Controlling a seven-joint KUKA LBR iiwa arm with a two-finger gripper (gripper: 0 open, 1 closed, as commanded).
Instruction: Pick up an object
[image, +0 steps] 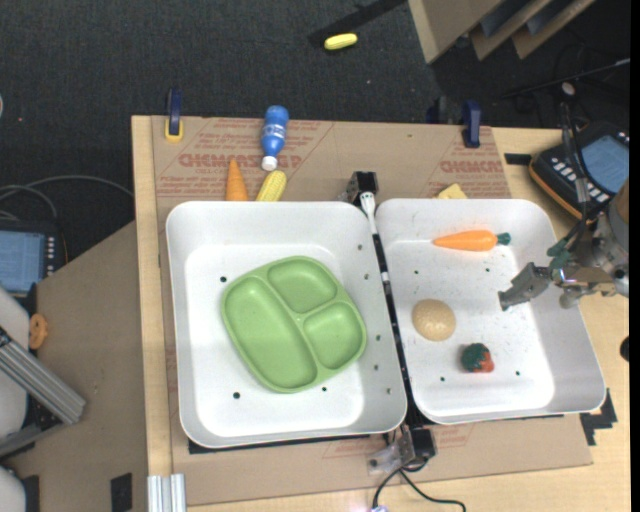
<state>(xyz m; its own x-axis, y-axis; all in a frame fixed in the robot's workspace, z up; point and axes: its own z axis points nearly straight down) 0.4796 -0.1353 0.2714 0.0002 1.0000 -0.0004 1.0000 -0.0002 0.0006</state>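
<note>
On the bench sit two white bins side by side. Left bin (200, 330) holds one green plate (292, 322) with three compartments, all bare, lying flat and a little skewed. Right bin (570, 385) holds three small items, well apart from one another: a carrot (465, 240) lying on its side near the far wall, a tan ball (434, 320) near the middle on the left, and a small red-and-green piece (476, 358), perhaps a toy strawberry, toward the near side.

My gripper (522, 288) hangs over the right part of the right bin, between carrot and red piece, nearer neither by much. One dark finger points down and left toward the bin floor. Nothing shows between the fingers. Whether they are spread or closed, I cannot tell from this angle.

Judgement on candidates: all three look like light toy food. The ball looks round and smooth, likely to roll or squirt out of a pinch; take it across the widest part, straight down. The carrot looks stiff and tapered; grip across the thick middle, not the tip. The red piece is smallest and lumpy, easiest to miss.

Outside the bins, on the cardboard behind: a bottle (273, 137), a corn cob (271, 185), an orange cone (235, 182).
</note>
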